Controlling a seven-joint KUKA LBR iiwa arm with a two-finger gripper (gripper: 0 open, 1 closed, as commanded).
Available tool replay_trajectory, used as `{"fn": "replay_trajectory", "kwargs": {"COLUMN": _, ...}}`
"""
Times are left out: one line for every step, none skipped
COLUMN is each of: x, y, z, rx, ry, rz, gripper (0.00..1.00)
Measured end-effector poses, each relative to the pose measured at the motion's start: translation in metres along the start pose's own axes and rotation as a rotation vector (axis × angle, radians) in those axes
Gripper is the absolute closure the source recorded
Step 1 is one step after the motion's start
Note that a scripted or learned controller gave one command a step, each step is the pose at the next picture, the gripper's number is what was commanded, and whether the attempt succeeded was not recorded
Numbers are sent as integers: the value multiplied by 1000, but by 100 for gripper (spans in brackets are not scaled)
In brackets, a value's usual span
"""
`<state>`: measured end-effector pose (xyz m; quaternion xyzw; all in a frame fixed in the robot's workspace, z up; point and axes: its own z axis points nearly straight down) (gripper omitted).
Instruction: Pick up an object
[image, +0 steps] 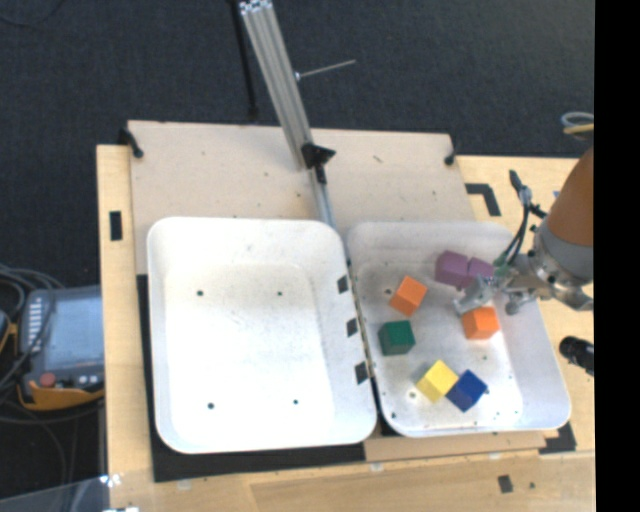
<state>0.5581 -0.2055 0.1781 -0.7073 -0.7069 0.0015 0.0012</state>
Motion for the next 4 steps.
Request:
{"fn": "replay_trajectory", "kwargs": {"x": 2, "y": 5, "z": 53, "rx": -16, "ry": -11, "rz": 2, "gripper": 0}}
{"fn": "replay_trajectory", "kwargs": {"x": 2, "y": 9, "z": 51, "rx": -27, "ry": -10, "rz": 0, "gripper": 0}}
{"fn": "replay_trajectory", "kwargs": {"x": 0, "y": 11, "z": 40, "rx": -34, "ry": -13, "rz": 3, "gripper": 100}}
{"fn": "replay_trajectory", "kwargs": {"x": -8, "y": 4, "z": -19, "rx": -11, "ry": -3, "rz": 4, "gripper": 100}}
